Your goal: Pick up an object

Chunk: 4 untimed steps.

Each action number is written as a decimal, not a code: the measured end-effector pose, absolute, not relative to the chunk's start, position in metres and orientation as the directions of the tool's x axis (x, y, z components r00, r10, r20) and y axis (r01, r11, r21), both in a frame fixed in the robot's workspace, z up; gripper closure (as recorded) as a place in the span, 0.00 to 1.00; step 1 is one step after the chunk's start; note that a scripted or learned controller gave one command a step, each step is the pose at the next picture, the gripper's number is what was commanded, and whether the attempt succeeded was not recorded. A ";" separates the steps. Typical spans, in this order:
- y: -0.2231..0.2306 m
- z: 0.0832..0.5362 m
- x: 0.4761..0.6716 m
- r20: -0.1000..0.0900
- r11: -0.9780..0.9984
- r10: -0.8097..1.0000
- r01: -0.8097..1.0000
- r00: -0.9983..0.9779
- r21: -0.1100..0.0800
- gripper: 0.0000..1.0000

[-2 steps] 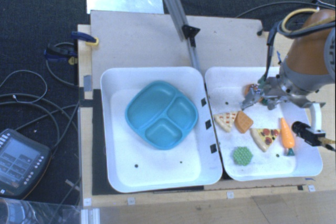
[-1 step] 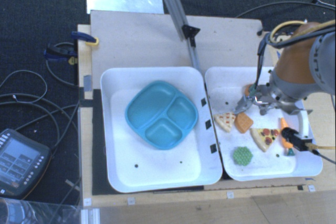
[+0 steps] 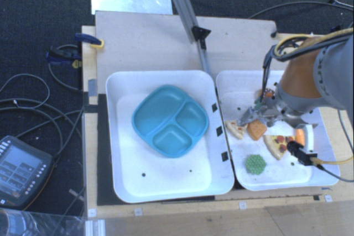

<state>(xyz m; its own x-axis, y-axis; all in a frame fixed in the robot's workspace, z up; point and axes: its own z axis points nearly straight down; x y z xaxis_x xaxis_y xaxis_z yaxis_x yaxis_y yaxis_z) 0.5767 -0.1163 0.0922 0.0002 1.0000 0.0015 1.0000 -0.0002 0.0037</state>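
My gripper (image 3: 255,114) is low in the right bin (image 3: 287,177), near its left middle, with the grey arm and orange band (image 3: 301,77) reaching in from the right. Just below the gripper lies an orange toy block (image 3: 256,130), touching or nearly touching it. A small pale wedge (image 3: 235,130) lies to the block's left. A pizza slice toy (image 3: 276,145) sits to the right of the block, and a green round toy (image 3: 255,164) lies nearer the front. An orange piece (image 3: 299,135) shows beside the arm's cable.
The left bin (image 3: 127,174) holds a blue divided plate (image 3: 170,120) at its middle. A slanted metal pole (image 3: 185,5) crosses the bench behind the bins. Yellow and black cables (image 3: 310,158) hang off the arm over the right bin's right side.
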 end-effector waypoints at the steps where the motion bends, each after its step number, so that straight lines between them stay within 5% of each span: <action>1: -0.117 0.105 0.578 0.000 -0.001 1.000 1.000 0.001 0.008 1.00; 4: -0.124 0.280 0.586 -0.002 0.006 1.000 1.000 -0.006 0.010 1.00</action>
